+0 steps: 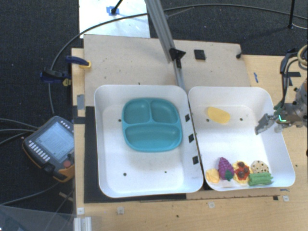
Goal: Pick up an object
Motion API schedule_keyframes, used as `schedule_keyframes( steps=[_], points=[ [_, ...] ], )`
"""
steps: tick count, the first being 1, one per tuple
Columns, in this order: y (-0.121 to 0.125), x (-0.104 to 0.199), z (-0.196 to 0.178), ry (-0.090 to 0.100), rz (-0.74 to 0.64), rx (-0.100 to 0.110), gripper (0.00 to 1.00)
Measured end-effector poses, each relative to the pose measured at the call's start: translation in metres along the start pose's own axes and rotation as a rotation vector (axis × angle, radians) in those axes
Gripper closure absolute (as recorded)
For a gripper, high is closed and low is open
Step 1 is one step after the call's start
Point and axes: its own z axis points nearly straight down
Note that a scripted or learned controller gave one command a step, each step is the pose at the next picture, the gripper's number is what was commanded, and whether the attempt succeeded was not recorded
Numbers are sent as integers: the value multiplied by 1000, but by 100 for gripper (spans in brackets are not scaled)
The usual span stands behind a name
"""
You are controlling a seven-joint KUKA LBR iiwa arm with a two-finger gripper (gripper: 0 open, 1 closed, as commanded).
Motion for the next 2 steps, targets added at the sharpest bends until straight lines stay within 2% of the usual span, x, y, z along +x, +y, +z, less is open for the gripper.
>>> schedule_keyframes(
  steps=[1, 2],
  points=[
    [0, 0, 0, 0, 0, -1, 0],
    [-4, -3, 61, 1, 3, 4, 0]
  ],
)
